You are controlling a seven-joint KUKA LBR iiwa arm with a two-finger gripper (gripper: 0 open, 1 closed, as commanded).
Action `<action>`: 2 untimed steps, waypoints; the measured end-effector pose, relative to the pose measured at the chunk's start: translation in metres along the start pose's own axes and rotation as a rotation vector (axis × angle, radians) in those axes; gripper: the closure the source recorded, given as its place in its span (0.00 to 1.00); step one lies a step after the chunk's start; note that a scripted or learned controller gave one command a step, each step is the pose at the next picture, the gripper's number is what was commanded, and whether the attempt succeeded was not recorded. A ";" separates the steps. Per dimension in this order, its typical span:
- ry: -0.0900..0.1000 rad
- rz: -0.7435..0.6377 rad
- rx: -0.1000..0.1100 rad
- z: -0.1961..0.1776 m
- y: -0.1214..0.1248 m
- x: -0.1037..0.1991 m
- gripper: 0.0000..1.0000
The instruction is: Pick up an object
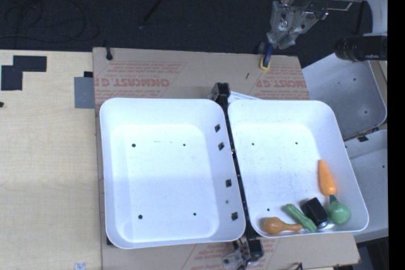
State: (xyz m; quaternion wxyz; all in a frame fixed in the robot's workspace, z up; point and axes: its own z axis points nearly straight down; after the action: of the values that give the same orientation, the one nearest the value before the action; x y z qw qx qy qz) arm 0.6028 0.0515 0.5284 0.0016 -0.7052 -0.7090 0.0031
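Pale wood-grain bench top (44, 155) fills the left of the camera view, with a few dark rectangular patches near its far left edge, and a brown printed cardboard sheet (190, 76) lies over it under two shallow white bins set side by side. Along the near right corner of the right bin (285, 129) the small objects are gathered: an orange carrot-shaped piece (326, 177) lies by the right wall, a green rounded piece (339, 212) sits just below it in the corner, a small black block (314, 210) rests beside that, a green stick-like piece (299, 216) lies slanted next to the block, and an orange-tan gourd-shaped piece (280, 225) lies against the near wall. These things are close together, some touching. The left bin (161, 129) shows its bare white floor with a few small dark dots. A black strip with clips (229, 161) runs between the two bins. Beyond the cardboard the background is dark, with cables trailing across a black floor or cloth. The gripper (283, 31) hangs at the upper right, above the far edge of the cardboard and well apart from the objects; nothing is seen between its fingers, and whether it is spread or closed cannot be told. Grey metal plates (354, 95) lie to the right of the bins.
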 end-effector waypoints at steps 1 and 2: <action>0.002 0.001 -0.004 -0.009 0.034 0.045 1.00; 0.002 -0.001 -0.003 -0.009 0.042 0.101 1.00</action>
State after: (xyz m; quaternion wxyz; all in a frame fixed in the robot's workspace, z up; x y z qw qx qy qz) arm 0.6440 0.1529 0.5364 0.0015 -0.7050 -0.7092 0.0013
